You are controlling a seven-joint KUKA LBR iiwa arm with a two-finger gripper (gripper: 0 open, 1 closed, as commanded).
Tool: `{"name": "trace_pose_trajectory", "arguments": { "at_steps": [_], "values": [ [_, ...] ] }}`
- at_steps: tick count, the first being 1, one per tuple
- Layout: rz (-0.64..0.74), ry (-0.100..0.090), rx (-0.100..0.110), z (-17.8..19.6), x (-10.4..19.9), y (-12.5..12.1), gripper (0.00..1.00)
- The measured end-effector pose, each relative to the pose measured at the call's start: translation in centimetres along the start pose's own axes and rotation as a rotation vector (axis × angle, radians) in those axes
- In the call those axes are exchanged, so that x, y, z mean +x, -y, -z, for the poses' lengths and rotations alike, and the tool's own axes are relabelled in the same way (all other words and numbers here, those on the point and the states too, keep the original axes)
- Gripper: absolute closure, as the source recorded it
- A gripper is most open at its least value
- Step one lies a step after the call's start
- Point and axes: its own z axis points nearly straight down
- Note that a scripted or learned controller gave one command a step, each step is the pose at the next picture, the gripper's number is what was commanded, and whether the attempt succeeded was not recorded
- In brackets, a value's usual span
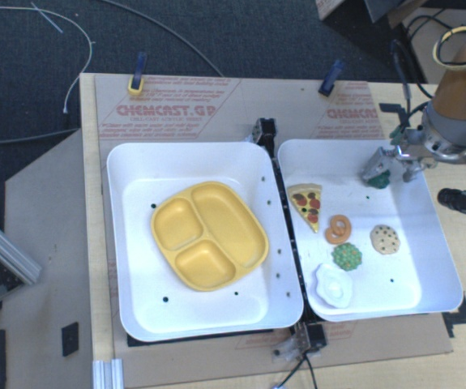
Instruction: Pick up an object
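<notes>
My gripper (391,168) hangs over the far right part of the right bin (435,286), with the orange band of the arm above it at the right edge. A small dark green object (378,180) lies right at the gripper's tip, partly hidden by it. Whether it is gripped I cannot tell. Further left and nearer in the same bin lie a pizza slice (305,203), an orange pretzel-like ring (339,228), a chip cookie (385,239), a green broccoli-like piece (347,257) and a white egg-like piece (334,286).
The left bin (127,217) holds a yellow three-compartment plate (208,233). A black bracket (263,130) sits between the bins at the back. Two blue clamps (138,70) (331,78) pin the cardboard base. Cables run along the floor behind.
</notes>
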Motion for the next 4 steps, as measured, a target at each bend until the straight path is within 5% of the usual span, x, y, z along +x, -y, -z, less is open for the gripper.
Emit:
{"name": "trace_pose_trajectory", "arguments": {
  "at_steps": [1, 2, 4],
  "values": [
    [0.000, -0.001, 0.003, -5.0, 0.1, 0.0, 0.00],
    [0.001, 0.001, -0.004, -3.5, 0.1, -0.2, 1.00],
    [0.000, 0.003, -0.008, 6.2, -0.5, 0.1, 1.00]
  ]
}}
